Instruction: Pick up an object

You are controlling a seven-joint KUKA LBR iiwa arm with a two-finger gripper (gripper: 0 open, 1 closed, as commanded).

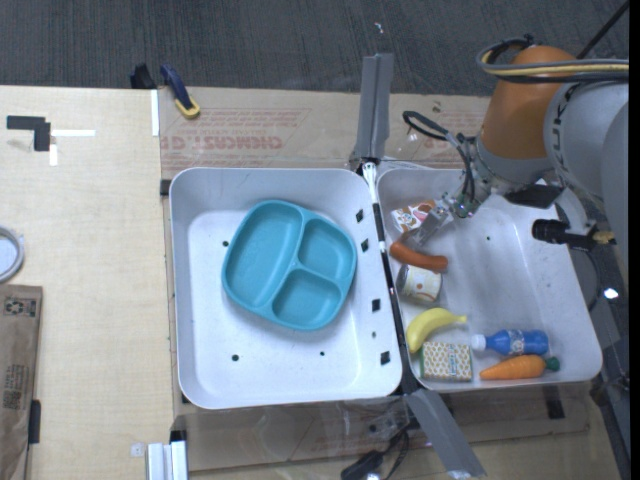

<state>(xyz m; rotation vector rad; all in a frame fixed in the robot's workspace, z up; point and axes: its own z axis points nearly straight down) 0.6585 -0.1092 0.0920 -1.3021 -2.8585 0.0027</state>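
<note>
My gripper reaches down into the back left corner of the right bin. Its tip is just beside a small red and white packet and above a red sausage. Nothing shows as held. In front of the sausage stands a small tin. Along the bin's front lie a yellow banana, a pale cracker box, a blue-labelled bottle and an orange carrot.
A blue divided plate lies in the left bin. A grey post rises behind the wall shared by the bins. On the bench to the left are a blue-yellow clamp, a tape roll and a brown bag.
</note>
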